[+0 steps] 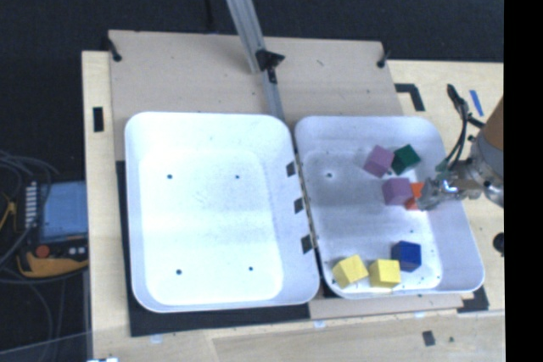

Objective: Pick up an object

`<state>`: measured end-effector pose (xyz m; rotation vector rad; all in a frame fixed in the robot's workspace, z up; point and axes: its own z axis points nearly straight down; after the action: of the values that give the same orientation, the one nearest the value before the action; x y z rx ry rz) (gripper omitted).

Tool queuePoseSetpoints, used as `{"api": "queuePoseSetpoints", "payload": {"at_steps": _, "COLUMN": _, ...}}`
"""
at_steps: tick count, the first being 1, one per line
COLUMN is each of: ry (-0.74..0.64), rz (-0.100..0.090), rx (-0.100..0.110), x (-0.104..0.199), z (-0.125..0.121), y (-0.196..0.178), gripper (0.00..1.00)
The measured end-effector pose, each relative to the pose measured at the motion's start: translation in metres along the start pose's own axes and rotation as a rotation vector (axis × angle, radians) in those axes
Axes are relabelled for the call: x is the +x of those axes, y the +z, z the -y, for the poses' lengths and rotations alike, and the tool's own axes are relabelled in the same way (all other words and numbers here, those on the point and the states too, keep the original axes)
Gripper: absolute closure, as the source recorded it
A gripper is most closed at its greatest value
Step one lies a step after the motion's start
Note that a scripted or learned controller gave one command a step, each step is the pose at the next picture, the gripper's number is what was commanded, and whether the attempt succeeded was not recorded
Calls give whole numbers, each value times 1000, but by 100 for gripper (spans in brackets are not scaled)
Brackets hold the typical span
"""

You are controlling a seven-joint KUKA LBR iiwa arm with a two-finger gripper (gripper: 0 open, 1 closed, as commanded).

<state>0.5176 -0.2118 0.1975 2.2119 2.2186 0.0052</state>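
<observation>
The gripper (430,193) reaches in over the right bin's (454,242) far right side, and I cannot tell how it stands. A small orange block (413,192) lies right against its tip, touching a purple block (396,191) on its left. Another purple block (378,159) and a green block (406,157) sit just above. A blue block (407,254) and two yellow blocks (349,270) (385,272) lie near the bin's lower edge.
</observation>
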Motion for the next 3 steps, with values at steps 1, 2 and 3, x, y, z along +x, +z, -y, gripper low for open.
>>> {"api": "queuePoseSetpoints", "payload": {"at_steps": 1, "ry": -1, "rz": 0, "rx": 1, "x": 3, "z": -11, "y": -52, "gripper": 100}}
{"api": "queuePoseSetpoints", "payload": {"at_steps": 2, "ry": -1, "rz": 0, "rx": 1, "x": 1, "z": -13, "y": -105, "gripper": 100}}
{"api": "queuePoseSetpoints", "payload": {"at_steps": 3, "ry": -3, "rz": -3, "rx": 6, "x": 47, "z": -29, "y": -107, "gripper": 100}}
